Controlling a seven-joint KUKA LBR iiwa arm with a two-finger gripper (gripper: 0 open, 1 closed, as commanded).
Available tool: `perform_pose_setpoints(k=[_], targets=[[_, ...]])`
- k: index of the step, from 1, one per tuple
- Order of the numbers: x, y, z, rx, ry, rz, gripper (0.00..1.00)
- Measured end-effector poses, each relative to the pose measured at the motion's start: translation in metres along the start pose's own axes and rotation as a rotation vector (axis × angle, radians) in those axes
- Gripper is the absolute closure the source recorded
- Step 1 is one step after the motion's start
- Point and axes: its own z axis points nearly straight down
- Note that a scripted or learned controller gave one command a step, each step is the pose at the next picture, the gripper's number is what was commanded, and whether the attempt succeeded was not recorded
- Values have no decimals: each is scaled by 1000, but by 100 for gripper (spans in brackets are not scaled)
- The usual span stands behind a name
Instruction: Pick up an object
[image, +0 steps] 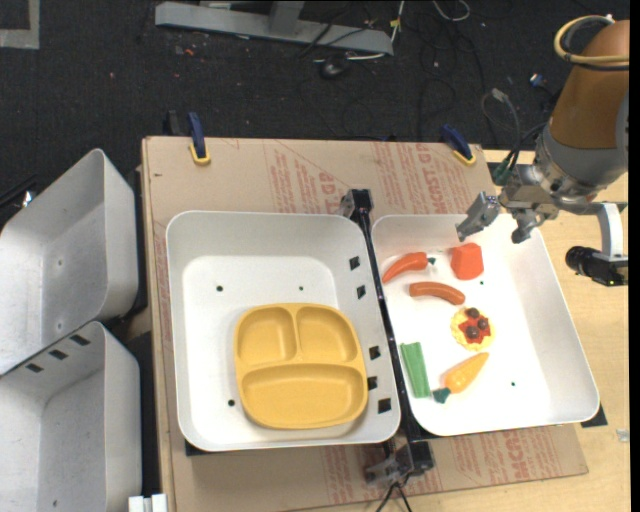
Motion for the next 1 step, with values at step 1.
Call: perform_pose_setpoints(k=[1], targets=[[1, 2, -8, -12, -2, -2, 0]])
